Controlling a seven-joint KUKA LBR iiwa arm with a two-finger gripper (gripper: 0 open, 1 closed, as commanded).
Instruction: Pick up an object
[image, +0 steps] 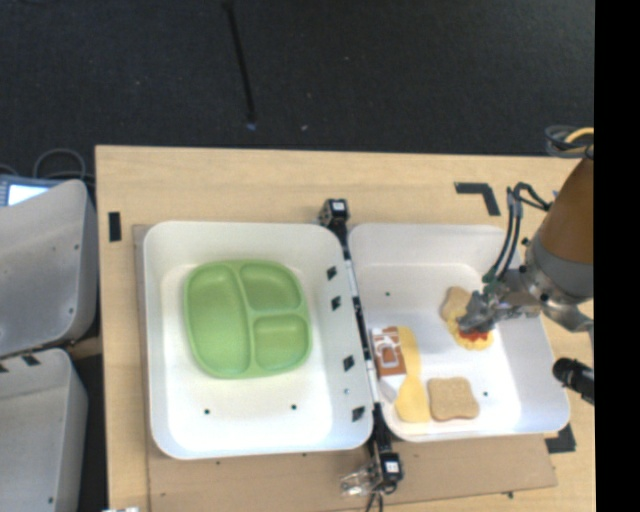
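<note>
Toast (452, 399): front of right bin (520, 400), flat, just beside a yellow piece (411, 390).
Packet (387, 351): brown, by the divider, on the yellow piece.
Gripper (478, 320): low over a red-and-yellow item (477, 338) and tan piece (455, 303), mid right bin.
Fingers: spread cannot be told; grip unclear.
Tray (247, 318): green, three compartments, left bin (160, 400).

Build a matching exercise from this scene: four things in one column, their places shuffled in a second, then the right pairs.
Things:
1. green divided plate
2. bread slice
3. gripper
4. red and yellow item

Places:
A. front of the right bin
B. just under the gripper
C. middle of the left bin
D. low over the right bin's right half

Pairs: 1-C, 2-A, 3-D, 4-B
</note>
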